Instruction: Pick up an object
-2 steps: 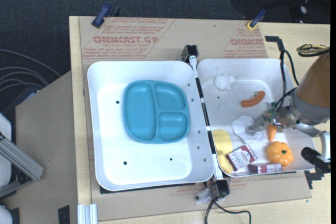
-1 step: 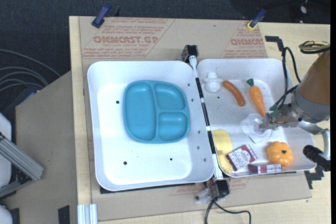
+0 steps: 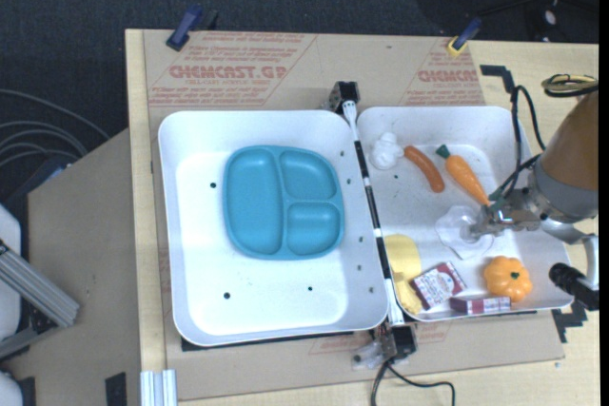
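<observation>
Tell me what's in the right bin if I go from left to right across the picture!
White ball → hot dog → carrot → pumpkin.

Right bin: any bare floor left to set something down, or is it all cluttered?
Right bin: bare strip along the far wall, behind the sausage and carrot. Near half is crowded: yellow piece, red packet, pumpkin, with the hand at a clear item. Left bin: open floor all round the blue tray.
</observation>
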Robot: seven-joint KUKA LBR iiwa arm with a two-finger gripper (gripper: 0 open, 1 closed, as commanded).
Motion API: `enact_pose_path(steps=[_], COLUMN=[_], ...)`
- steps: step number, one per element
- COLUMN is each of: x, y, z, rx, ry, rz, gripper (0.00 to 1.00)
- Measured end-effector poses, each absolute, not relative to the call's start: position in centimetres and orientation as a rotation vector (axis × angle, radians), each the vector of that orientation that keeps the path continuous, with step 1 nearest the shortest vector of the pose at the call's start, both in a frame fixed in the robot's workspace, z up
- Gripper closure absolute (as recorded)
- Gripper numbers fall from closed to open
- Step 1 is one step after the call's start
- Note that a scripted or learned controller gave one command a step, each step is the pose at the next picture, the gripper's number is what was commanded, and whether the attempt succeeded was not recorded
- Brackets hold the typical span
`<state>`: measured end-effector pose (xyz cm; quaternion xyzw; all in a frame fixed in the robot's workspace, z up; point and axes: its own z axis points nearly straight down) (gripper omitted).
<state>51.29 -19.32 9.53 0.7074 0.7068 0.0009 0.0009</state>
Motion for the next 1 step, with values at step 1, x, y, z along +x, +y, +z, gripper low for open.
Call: enact_pose_path(steps=[1], x=[59.51], y=[-18.94], z=[8.68], rx=[2.216], ry=[2.220], rz=[0.005], gripper=[0.00])
